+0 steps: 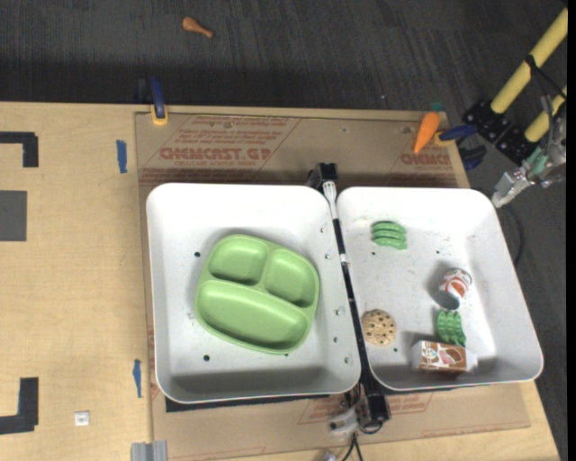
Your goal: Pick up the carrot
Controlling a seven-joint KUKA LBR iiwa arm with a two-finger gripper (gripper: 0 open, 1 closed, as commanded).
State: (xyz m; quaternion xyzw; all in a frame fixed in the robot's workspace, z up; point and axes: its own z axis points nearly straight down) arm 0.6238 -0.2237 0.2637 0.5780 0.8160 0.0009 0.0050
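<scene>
The carrot (427,131), small and orange with a green top, lies on the brown cardboard behind the right bin (513,297), outside it and near its back edge. My gripper (515,185) hangs at the far right, just past the right bin's back right corner. It is well to the right of the carrot, a little nearer the camera, and not touching it.
The right bin holds a green ribbed piece (389,234), a small can (455,284), a cookie (379,328), another green piece (450,326) and a small carton (444,356). The left bin (171,270) holds a green divided plate (258,290). An orange scrap (196,27) lies on the dark floor.
</scene>
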